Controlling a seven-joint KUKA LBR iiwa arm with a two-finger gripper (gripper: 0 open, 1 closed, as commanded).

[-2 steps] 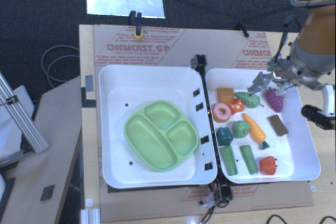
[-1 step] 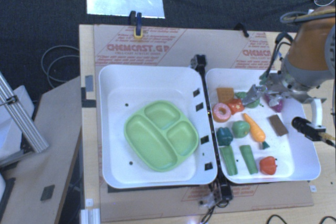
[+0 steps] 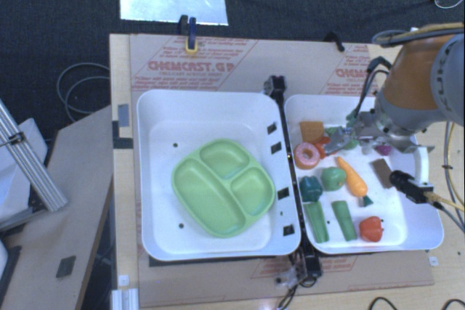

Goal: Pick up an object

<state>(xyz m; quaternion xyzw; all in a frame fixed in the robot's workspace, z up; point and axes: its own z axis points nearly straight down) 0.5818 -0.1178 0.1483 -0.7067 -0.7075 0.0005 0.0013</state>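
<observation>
The right bin (image 3: pixel 429 229) holds several toy foods: an orange square (image 3: pixel 312 131), a pink donut (image 3: pixel 306 155), a green pepper (image 3: pixel 333 178), a teal piece (image 3: pixel 310 188), a carrot (image 3: pixel 354 178), two green sticks (image 3: pixel 316 221) (image 3: pixel 344 220) and a red pepper (image 3: pixel 371 228). My gripper (image 3: pixel 340 141) hangs low over the bin's upper middle, just right of the donut and above the carrot's top end. A small green item (image 3: pixel 336 132) lies right beside its tip. Nothing is visibly lifted.
The left bin (image 3: pixel 167 120) carries a light green divided plate (image 3: pixel 222 187). A brown block (image 3: pixel 382 172) and a purple piece (image 3: pixel 383 149) lie under the arm at the right bin's right side. A black clip strip (image 3: pixel 280 149) runs between the bins.
</observation>
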